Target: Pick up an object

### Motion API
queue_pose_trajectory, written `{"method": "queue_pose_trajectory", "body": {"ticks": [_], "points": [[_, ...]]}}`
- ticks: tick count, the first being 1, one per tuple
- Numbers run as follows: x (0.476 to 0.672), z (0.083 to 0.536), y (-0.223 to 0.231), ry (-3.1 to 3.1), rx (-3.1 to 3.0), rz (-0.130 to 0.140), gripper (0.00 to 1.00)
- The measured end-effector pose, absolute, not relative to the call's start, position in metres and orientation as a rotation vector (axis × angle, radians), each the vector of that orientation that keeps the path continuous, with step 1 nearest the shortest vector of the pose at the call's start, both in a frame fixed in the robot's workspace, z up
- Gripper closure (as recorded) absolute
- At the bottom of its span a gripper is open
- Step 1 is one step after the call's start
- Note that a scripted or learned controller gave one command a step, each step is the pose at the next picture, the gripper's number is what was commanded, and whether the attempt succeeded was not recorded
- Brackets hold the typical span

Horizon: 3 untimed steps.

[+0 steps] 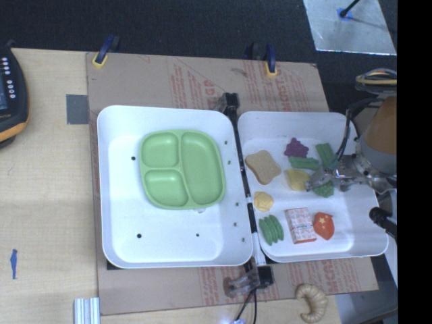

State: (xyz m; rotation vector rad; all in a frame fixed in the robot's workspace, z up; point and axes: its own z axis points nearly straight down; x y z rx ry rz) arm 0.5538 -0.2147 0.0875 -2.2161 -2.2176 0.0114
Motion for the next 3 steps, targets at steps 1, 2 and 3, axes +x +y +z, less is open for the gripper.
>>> {"method": "queue_pose_trajectory", "body": {"ticks": [1,2,3], "points": [[0.557,0.103,-0.214,-2.227,-2.215,0.006,1.0],[0.526,0.113,-0.163,-2.225,-2.207,0.005,1.0],[0.566,0.197,-0.074,-2.239,-2.209,-0.01,1.0]]}}
